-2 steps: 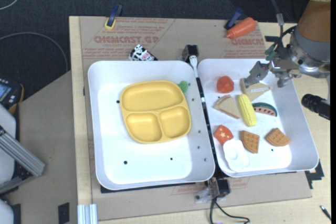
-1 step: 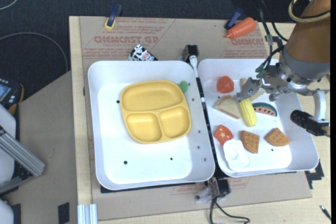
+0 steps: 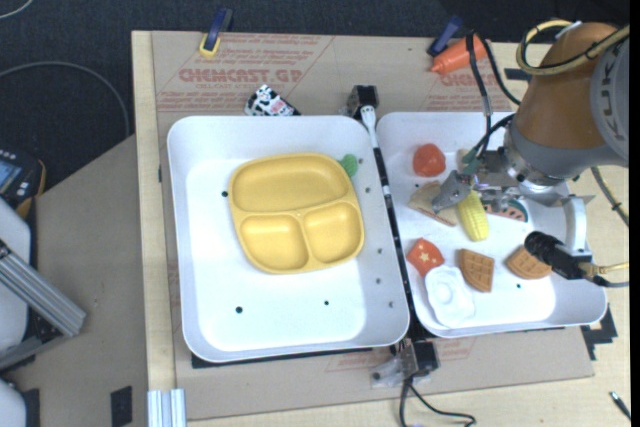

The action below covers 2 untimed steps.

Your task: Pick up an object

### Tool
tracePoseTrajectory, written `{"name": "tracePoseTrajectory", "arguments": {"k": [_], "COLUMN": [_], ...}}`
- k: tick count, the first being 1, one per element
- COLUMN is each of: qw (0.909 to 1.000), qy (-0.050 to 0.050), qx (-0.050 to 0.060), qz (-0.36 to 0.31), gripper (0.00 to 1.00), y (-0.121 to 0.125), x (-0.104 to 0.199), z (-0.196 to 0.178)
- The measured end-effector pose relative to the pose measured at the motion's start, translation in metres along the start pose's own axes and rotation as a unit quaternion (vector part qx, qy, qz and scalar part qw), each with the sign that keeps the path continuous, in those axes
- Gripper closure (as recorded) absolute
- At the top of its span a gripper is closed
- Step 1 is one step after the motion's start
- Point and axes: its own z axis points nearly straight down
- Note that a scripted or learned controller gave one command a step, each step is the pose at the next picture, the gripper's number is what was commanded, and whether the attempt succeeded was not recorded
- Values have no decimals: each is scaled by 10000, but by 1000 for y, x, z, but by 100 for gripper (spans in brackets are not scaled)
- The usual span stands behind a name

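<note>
We see even, bright overhead light; the two shallow white plastic bins glare slightly, shadows stay soft, and fine detail looks grainy.

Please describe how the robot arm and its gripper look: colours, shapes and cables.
The arm is thick and rounded, with a broad orange band above a grey wrist section. Yellow and black cables loop beside the orange part. The gripper is made of small grey metal parts with thin dark wires running to it.

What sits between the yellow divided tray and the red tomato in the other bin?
In the camera view, between the yellow tray and the tomato: a small green piece and both bins' adjoining rims.
</note>
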Motion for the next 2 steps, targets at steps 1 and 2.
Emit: {"name": "tracePoseTrajectory", "arguments": {"k": [1, 2], "qw": [9999, 9999], "qy": [-55, -68], "qx": [-101, -136], "qz": [10, 17], "gripper": [0, 0], "y": [-3, 3], "x": [2, -3], "z": [51, 53]}}
